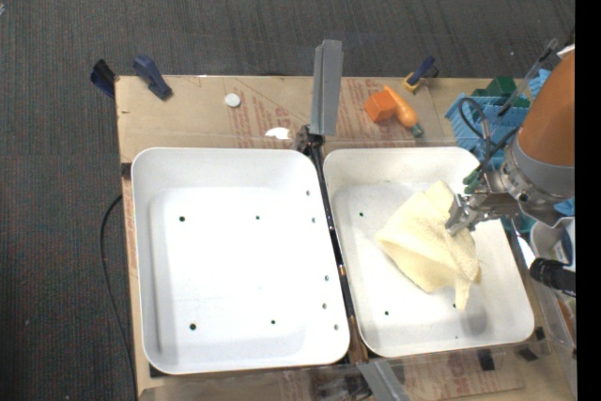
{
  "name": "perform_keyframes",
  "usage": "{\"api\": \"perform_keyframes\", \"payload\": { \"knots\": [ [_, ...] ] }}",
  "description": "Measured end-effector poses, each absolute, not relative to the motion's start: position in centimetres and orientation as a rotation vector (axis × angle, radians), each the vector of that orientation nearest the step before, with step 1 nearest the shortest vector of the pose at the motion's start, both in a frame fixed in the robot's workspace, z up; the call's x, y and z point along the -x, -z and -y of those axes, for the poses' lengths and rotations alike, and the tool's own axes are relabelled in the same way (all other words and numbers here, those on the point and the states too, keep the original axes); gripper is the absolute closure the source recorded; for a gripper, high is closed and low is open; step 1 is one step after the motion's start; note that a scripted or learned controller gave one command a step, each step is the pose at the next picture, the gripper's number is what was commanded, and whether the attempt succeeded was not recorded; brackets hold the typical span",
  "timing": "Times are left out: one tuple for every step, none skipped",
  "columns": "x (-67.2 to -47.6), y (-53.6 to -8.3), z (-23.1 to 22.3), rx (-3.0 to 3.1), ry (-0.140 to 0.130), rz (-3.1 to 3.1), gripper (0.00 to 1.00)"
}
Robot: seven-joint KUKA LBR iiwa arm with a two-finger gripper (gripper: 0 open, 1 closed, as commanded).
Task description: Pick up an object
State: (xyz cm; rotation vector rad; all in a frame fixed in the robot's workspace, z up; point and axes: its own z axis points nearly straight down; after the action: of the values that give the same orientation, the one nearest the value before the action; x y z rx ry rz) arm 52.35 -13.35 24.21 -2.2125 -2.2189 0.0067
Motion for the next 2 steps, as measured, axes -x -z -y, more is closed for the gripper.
{"api": "perform_keyframes", "payload": {
  "knots": [
    [-52.92,-9.51,11.99,2.228,-0.003,2.206,0.00],
    [-52.91,-9.50,12.04,2.229,-0.003,2.205,0.00]
  ]
}}
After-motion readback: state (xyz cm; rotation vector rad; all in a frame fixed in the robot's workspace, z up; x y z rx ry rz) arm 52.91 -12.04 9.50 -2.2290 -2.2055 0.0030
